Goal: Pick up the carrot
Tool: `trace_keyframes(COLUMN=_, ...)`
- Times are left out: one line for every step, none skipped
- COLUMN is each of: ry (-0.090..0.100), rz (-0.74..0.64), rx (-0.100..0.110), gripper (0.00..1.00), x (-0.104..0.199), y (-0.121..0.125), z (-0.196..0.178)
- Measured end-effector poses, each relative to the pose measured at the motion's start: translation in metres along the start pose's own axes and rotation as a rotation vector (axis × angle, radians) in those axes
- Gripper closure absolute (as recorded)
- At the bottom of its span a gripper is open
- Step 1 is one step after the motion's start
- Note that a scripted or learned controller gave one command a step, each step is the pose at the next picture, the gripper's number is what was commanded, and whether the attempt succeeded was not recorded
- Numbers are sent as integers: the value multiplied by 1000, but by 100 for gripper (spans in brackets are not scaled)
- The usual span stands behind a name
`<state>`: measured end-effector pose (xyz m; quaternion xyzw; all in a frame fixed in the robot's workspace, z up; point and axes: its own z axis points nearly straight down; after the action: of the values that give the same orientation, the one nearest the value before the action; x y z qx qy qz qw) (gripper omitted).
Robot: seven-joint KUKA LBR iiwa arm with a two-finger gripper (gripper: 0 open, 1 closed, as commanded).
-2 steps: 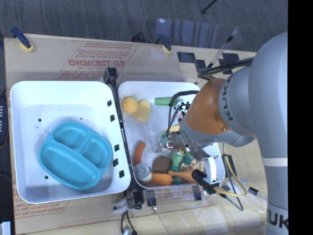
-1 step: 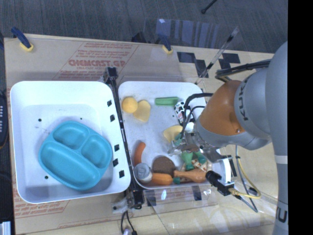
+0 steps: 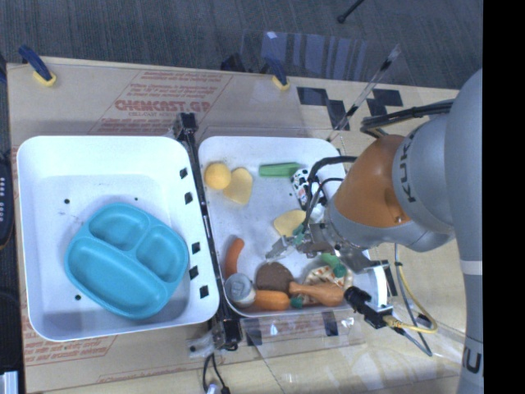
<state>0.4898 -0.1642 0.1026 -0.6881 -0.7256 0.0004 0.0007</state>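
The carrot is a short orange piece lying against the front wall of the right bin, between a grey can and a tan drumstick. My gripper hangs over the middle of that bin, behind and slightly right of the carrot, just above a brown round item. Its fingers look open with nothing between them. The orange wrist band covers the bin's right part.
An orange-red sausage lies left of the gripper. A yellow ball, a pale yellow piece and a green stick sit at the back. The left bin holds a blue divided plate.
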Motion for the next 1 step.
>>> trace_keyframes(ry=4, rz=-78, rx=5, gripper=0, x=59, y=55, z=12)
